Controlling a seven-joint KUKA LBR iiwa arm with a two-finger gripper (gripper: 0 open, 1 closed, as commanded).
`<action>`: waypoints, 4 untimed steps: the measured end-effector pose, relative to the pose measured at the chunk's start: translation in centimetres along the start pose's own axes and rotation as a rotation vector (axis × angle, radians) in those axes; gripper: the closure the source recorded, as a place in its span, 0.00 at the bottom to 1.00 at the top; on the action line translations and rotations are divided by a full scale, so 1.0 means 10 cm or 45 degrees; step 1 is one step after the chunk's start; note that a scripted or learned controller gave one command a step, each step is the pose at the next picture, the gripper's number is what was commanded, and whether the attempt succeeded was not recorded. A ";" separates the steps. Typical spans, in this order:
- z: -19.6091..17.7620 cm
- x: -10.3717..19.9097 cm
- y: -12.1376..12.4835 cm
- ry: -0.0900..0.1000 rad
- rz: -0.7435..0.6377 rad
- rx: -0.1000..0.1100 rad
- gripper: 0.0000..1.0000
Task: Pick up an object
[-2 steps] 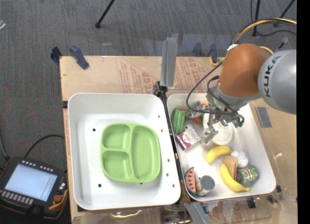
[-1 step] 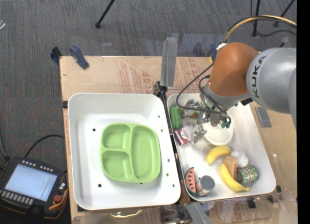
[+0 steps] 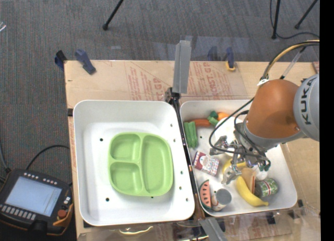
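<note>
My gripper [image 3: 236,163] hangs low over the middle of the right bin [image 3: 288,182], under the orange wrist band [image 3: 272,110]. Directly beneath it are a yellow banana [image 3: 248,192] and a tan piece [image 3: 249,173]. A small red and white carton [image 3: 206,164] lies just left of the gripper. A watermelon slice [image 3: 206,194] and a grey cup [image 3: 223,198] rest at the bin's front. A green can [image 3: 266,188] lies to the right of the banana. At the back lie a carrot [image 3: 200,122] and a green vegetable [image 3: 190,134].
The left bin [image 3: 86,130] holds a green divided plate [image 3: 141,164]. A grey upright post [image 3: 181,68] stands behind the seam between the bins. Cables loop around the wrist. A teach pendant [image 3: 34,199] sits on the floor at lower left.
</note>
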State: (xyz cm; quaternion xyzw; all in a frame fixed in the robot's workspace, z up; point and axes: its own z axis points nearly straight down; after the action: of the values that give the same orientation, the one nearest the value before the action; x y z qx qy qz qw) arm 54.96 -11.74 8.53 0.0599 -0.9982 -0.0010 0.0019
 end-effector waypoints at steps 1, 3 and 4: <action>0.00 0.27 -0.33 -0.001 0.107 -0.001 0.00; 0.00 0.24 -0.66 -0.002 0.059 -0.002 0.00; 0.00 0.76 -0.85 -0.003 0.077 -0.002 0.00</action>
State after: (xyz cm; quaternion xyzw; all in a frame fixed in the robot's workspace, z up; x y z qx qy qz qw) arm 48.39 -21.14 8.58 0.0296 -0.9996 -0.0016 0.0008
